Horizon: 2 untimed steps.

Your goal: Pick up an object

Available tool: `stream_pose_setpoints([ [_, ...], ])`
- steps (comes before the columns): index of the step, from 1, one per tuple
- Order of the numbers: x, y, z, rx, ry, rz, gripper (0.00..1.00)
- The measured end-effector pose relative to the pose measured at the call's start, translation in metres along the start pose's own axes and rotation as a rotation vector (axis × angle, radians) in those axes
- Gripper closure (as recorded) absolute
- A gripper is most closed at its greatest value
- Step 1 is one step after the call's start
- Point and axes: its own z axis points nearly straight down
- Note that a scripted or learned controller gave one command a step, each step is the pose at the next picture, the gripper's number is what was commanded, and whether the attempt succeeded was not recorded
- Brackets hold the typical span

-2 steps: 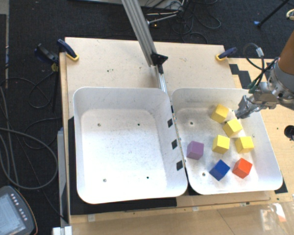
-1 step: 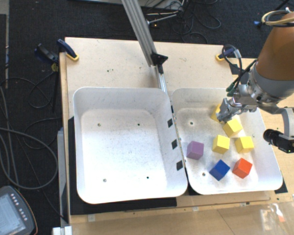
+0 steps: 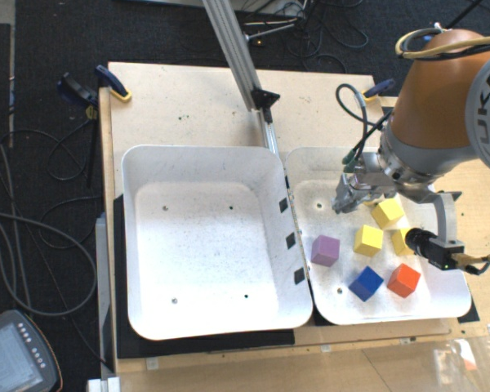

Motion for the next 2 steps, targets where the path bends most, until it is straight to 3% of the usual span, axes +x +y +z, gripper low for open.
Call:
stream_pose_setpoints([
  [2, 0.110, -0.001, 0.020, 0.000, 0.000, 0.000, 1.00],
])
